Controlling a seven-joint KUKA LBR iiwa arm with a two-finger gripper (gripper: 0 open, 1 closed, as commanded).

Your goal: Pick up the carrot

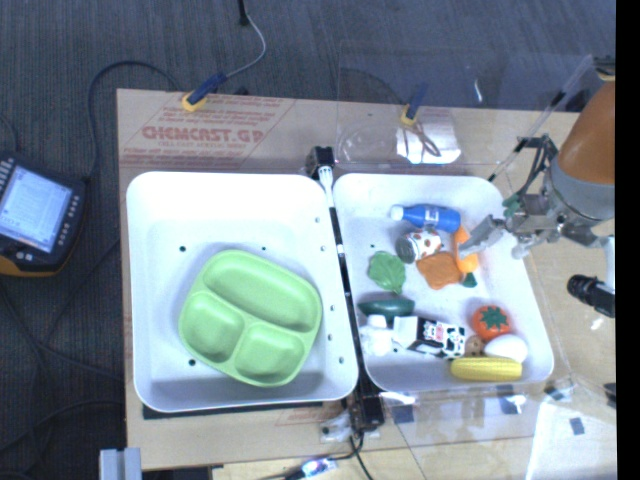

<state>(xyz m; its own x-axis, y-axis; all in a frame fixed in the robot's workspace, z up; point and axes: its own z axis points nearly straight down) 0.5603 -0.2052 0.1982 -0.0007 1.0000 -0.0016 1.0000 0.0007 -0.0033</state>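
Camera view: slim orange carrot [464, 244] lies mid right bin [520, 298], beside blue bottle [428, 215]. Two-finger gripper [490, 230] hovers just right; closure I cannot tell. I'd descend straddling the carrot only.

From the right the gripper [497, 227] hangs over the right bin [520, 298], just beside the carrot [464, 251], amid a blue bottle [427, 215], tomato [491, 320] and banana [486, 369], while a green plate [251, 316] fills the left bin [150, 228].
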